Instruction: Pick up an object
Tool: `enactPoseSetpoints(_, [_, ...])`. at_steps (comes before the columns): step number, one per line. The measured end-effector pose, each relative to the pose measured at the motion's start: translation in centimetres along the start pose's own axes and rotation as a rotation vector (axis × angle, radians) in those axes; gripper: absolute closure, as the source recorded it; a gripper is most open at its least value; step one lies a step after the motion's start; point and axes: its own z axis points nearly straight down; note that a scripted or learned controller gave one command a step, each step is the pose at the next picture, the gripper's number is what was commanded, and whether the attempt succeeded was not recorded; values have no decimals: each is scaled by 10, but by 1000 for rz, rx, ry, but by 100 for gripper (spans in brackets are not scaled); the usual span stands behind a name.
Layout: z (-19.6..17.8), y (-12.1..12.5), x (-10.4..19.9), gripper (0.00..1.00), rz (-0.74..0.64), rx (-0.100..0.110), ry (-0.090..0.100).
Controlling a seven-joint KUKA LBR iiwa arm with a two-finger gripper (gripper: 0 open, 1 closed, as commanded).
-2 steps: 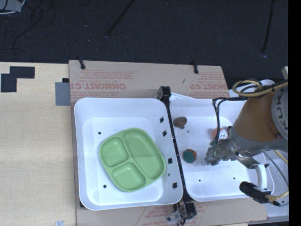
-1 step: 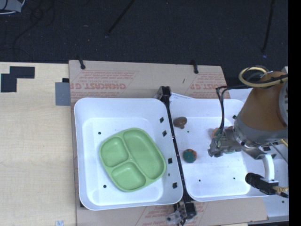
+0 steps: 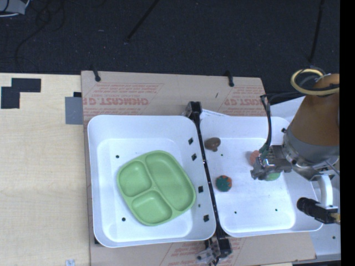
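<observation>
The gripper (image 3: pixel 268 169) hangs low over the right side of the right bin (image 3: pixel 244 226), at the end of the grey and orange arm (image 3: pixel 313 129) that enters from the right. Its metal parts are small and dark against the bin floor, and whether it is apart or closed cannot be told. Directly at its tip sit small coloured things (image 3: pixel 260 158): a reddish patch on the upper left and a green patch below, both partly covered by the gripper, so their shapes and whether they are gripped cannot be made out.

To the left, well clear of the gripper, a small ball (image 3: pixel 223 183) lies on the bin floor, teal-green with a red-orange spot on top. Further up and left, near the bin's top left corner, lies a small brown lump (image 3: pixel 212 143), rounded and dull, its exact form too small to tell.

The left bin (image 3: pixel 105 148) holds a light green plate (image 3: pixel 156 187) with three compartments, lying flat and turned at a slant. A black divider (image 3: pixel 203 170) runs between the two bins. Both rest on a cardboard sheet (image 3: pixel 166 93) with red print, on a pale wooden bench (image 3: pixel 39 176). The arm's upper part is cut off by the right edge.
</observation>
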Motion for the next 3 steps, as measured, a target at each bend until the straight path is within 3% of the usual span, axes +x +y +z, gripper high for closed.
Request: enactPoseSetpoints(3, [-8, 29, 163, 100, -5, 4, 2])
